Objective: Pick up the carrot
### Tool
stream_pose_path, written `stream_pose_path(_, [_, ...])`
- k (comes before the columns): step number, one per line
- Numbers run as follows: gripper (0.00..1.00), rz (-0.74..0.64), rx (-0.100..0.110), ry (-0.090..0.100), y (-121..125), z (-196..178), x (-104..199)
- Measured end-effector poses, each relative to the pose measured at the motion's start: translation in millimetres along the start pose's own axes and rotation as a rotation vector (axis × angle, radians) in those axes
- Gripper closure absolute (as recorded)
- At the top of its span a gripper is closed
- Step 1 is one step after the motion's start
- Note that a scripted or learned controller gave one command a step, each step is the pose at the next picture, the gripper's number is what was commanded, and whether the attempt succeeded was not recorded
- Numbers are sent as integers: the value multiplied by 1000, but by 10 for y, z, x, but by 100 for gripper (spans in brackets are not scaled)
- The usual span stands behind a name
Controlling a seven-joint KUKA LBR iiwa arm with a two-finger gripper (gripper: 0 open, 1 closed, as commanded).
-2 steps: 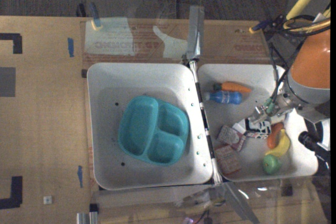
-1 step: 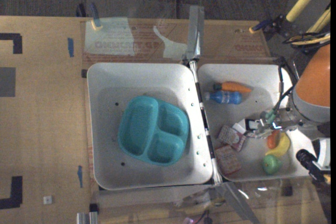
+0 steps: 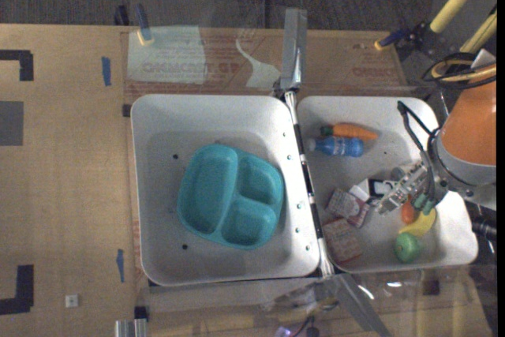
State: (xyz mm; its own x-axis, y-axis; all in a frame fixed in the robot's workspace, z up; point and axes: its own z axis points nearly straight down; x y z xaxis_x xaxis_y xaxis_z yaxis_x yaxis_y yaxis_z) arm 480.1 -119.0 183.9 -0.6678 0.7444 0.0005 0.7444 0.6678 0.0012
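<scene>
Camera view: tapered orange carrot (image 3: 354, 131) (smooth) lies w/ blue bottle (image 3: 337, 146); jaws' (image 3: 410, 192) state unclear.

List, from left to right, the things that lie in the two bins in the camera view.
Teal divided plate → blue bottle → carrot → green fruit. The small packets, the banana and the gripper overlap near the right, so I leave them out.

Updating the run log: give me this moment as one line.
end effector: low in right bin, near banana | carrot: beside blue bottle, untouched | teal tray: left bin
</scene>
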Motion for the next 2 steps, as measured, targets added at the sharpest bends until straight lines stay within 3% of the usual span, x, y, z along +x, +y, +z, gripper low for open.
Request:
stream_pose_path(1, [100,21,-2,-4,-238,-11,-268])
stream_pose_path(2, [100,26,-6,-9,-244,-116,-290])
